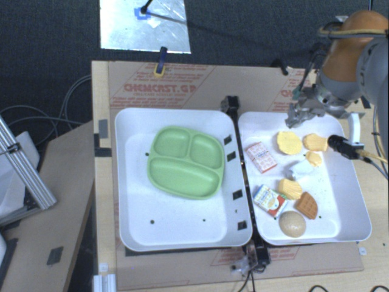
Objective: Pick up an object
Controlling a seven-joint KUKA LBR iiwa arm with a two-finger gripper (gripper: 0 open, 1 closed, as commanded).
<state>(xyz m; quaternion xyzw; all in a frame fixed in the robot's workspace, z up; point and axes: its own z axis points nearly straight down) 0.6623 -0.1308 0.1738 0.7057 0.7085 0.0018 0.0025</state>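
Here's the bench, pale wood, topped by a brown printed board; on that board sit two shallow white bins side by side, touching at a black hinge strip down the middle; left bin bears a green divided tray; right bin bears a scatter of small food items; at the board's far edge, a blue-and-yellow clamp; cables trail off the bench's far left corner; more wires bunch at the near edge.
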